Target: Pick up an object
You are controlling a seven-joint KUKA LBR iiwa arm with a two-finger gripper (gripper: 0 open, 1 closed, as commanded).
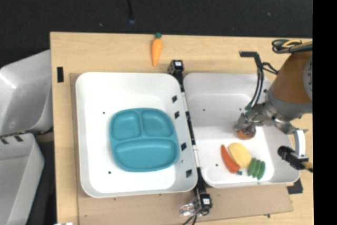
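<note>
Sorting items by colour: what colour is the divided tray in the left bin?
Teal blue, the divided tray, seen in the camera view.

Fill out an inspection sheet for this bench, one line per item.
Surface: wooden bench bearing left bin and right bin.
Job's things: red toy, yellow toy and green toy clustered in the right bin.
Clutter: blue divided tray in the left bin; toy carrot on the bench.
Grippers: claw low over the right bin, above the cluster.
Cables: black cable along the arm.
Surroundings: dark floor.
</note>
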